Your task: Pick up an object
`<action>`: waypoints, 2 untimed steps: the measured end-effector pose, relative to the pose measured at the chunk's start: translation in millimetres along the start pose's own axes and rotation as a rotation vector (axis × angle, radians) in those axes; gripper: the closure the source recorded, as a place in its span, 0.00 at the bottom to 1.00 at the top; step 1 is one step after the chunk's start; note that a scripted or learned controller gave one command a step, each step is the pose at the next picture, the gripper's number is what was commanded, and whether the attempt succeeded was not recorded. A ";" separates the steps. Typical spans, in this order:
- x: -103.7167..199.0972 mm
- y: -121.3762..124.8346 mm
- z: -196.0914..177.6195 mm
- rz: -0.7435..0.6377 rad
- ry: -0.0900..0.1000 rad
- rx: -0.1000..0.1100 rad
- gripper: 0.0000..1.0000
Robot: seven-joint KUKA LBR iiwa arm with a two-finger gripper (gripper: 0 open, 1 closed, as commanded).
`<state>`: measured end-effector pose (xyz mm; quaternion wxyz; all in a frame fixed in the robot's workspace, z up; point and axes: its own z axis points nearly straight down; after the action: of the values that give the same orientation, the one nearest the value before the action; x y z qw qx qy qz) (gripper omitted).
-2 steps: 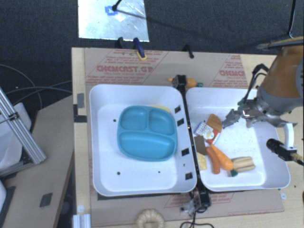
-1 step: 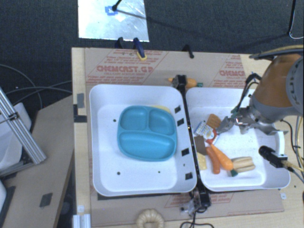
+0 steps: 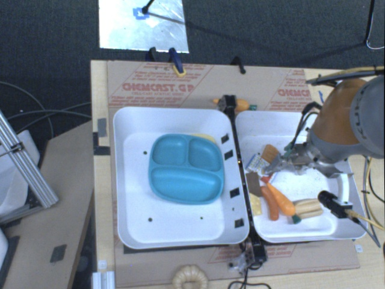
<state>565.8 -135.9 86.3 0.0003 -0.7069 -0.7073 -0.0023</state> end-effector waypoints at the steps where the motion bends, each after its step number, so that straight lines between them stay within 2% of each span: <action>1: 0.6 2.9 -14.2 -0.001 0.000 -0.008 1.00; 2: 3.9 -3.6 -73.5 -0.003 -0.005 -0.002 1.00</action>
<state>561.9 -132.3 159.8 -0.0021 -0.7058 -0.7084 -0.0014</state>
